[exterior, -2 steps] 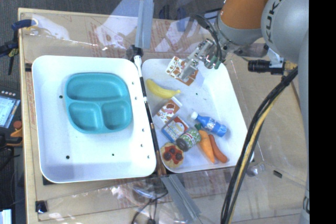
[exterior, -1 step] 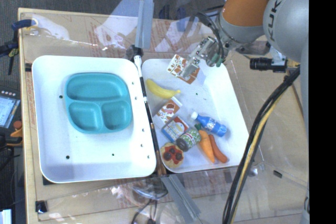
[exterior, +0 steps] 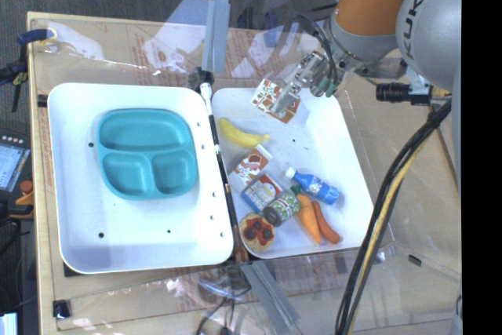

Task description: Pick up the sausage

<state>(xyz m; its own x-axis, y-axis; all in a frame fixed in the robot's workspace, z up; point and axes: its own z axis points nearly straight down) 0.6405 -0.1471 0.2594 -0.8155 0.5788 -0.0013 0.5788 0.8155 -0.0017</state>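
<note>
Pincer (exterior: 292, 96) sits far from sausage (exterior: 327, 223) — lying diagonally, upper-left to lower-right.

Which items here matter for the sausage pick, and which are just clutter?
In the job: sausage, gripper, right bin.
Lying about: banana, blue bottle, carrot, patterned packet, teal tray, left bin.

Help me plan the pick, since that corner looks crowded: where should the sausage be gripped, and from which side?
Grip the sausage across its middle, coming straight down from above. It lies flat and slanted near the right bin's lower right corner, with the carrot close against its left side, so one finger probably has to slip between them. The tool now sits over a small patterned box at the bin's top.
</note>
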